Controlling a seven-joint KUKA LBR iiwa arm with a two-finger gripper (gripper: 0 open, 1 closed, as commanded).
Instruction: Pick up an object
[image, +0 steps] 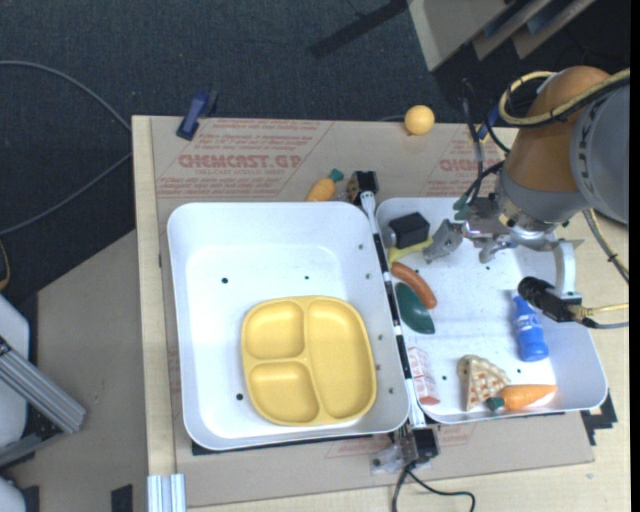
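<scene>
Honestly, gripper (462, 243) hangs open, holding nothing, above the hot dog (413, 283); crowded black block (407, 230) nearby could spoil 1 grab.

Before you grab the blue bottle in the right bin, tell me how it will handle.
The blue bottle lies on its side on the bin's smooth floor, so a nudge would probably roll it. It looks like hard plastic, likely stiff and light. Its rounded body may slip between fingers unless gripped across its width.

Yellow divided plate (307, 358) in the left bin (200, 240), claw (465, 238) above the right bin (590, 370) near a hot dog (414, 284), blue bottle (529, 330), pizza slice (482, 379), carrot (527, 397)
</scene>
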